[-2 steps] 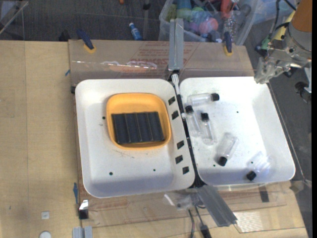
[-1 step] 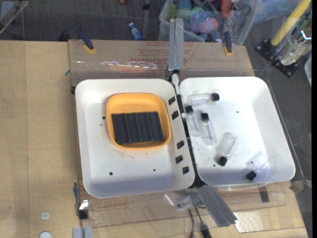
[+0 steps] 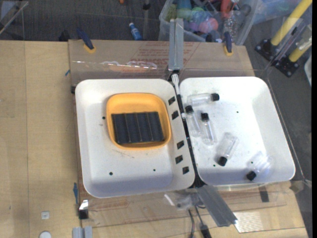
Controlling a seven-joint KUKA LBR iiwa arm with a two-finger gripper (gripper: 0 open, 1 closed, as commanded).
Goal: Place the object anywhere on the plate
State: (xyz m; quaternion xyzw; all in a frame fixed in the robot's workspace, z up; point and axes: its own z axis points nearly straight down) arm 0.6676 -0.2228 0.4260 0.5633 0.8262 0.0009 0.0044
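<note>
Nearest, in the right bin (image 3: 277, 128), a clear vial (image 3: 258, 165) lies on its side, not yet picked. A second vial (image 3: 226, 148) lies behind it, and more cluster farther back. The orange plate (image 3: 138, 102) waits in the left bin (image 3: 91, 148), already carrying a black ribbed block (image 3: 137, 128).

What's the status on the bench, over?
Five clear plastic vials with black caps loose in right white bin. Orange plate with ribbed black insert sits in left white bin.

A dark ridged block (image 3: 137, 128) lies on the yellow plate (image 3: 115, 106) in the left bin (image 3: 89, 157); clear vials (image 3: 207, 129) scatter the right bin (image 3: 267, 113).
</note>
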